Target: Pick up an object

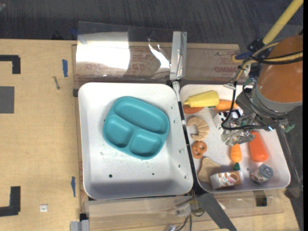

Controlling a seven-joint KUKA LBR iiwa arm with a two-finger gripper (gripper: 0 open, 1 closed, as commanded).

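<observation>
While the end effector (239,134) hovers, 1 carrot (236,154) lies beneath.

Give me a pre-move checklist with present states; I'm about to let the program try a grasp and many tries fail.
1. Gripper over the right bin: ok.
2. Object already held: cannot tell, the wrist hides what lies under the gripper.
3. Graspable items nearby: ok, small carrot and orange bottle lie just below the gripper in the view.
4. Crowding: not ok, those two lie close together, so a neighbour may get nudged.
5. Left bin ready for a drop: ok, it holds a teal divided tray with bare compartments.
</observation>
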